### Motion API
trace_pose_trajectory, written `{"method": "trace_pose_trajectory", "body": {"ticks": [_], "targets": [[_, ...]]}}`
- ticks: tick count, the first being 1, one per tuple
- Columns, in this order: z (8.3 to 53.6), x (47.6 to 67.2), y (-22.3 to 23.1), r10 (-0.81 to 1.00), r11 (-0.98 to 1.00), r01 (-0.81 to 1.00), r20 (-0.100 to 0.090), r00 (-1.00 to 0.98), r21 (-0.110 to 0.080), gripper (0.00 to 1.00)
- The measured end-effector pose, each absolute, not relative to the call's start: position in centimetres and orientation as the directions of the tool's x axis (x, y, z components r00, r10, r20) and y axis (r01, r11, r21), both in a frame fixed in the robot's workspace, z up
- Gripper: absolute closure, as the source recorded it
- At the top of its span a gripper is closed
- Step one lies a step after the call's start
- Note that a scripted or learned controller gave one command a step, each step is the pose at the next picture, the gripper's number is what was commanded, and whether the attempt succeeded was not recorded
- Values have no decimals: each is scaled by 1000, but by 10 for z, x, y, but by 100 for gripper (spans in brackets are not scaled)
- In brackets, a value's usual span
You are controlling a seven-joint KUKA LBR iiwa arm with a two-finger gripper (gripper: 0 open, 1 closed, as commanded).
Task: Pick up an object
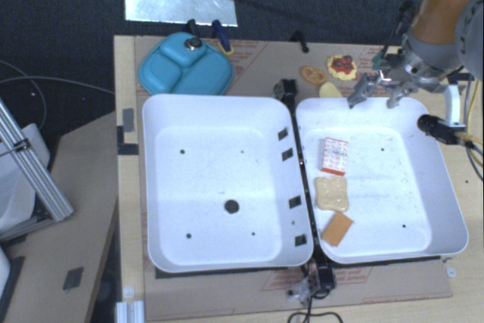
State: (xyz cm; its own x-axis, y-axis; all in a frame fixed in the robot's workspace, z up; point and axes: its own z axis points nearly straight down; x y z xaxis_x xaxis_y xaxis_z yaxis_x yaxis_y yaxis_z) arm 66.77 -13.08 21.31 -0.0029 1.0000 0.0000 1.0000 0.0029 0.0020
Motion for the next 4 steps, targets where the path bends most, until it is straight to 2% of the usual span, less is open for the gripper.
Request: {"method": "trace_pose_trajectory", "body": {"ticks": [1,2,3,4], "targets": [[210,655,-33,1000,13,1000,4,-13,1,0],[223,669,64,1000,14,1000,5,-14,5,0],[259,669,124,1000,11,1000,4,-11,6,0],[233,663,80,1000,-2,1000,-1,2,0,0]]}}
